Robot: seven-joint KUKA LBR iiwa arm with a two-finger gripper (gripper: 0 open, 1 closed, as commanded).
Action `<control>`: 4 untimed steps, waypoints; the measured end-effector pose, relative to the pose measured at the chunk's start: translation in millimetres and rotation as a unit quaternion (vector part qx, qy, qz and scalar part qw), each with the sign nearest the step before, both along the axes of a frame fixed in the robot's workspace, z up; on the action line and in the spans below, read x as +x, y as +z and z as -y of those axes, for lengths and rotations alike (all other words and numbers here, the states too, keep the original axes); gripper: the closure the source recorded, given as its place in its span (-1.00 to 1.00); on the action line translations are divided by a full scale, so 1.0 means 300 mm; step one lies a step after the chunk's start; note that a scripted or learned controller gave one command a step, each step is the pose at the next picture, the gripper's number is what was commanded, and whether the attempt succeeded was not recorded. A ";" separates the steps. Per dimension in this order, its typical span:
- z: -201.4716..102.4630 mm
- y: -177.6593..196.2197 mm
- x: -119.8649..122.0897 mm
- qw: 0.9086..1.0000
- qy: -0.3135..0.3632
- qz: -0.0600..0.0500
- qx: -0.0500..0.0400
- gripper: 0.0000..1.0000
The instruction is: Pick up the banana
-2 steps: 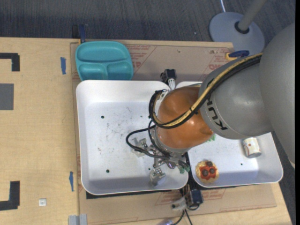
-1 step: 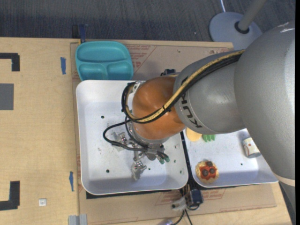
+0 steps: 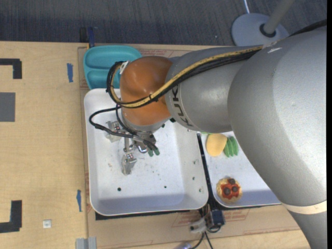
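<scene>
Dark carpet lies beyond our cardboard-topped bench (image 3: pixel 41 154) and a teal tray (image 3: pixel 101 61). Looking down, we see the gripper (image 3: pixel 129 157) low in the left bin (image 3: pixel 98 191), its state unclear to us. What we take for the banana (image 3: pixel 216 144) sits in the right bin (image 3: pixel 244 191), so we judge a grasp here would close on nothing.

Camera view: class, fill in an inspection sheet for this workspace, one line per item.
Surface: left bin and right bin on a wooden bench.
Job's things: yellow item, possibly the banana, in the right bin.
Clutter: green item beside it; round red-and-yellow item; teal tub.
Grippers: gripper over the left bin.
Cables: black cable looped at the wrist.
Surroundings: dark carpet; grey stand base.
</scene>
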State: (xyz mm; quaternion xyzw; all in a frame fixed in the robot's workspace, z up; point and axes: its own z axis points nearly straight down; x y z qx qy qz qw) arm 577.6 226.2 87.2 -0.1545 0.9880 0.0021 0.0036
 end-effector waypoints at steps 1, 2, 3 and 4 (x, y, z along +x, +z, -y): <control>0.001 0.000 -0.125 0.979 0.206 0.000 -0.002 -1.00; 0.019 0.248 0.140 0.997 0.072 0.001 -0.001 -1.00; 0.003 -0.001 0.078 0.983 0.183 0.000 -0.002 -1.00; 0.157 0.379 -0.217 0.970 0.241 0.000 -0.003 -1.00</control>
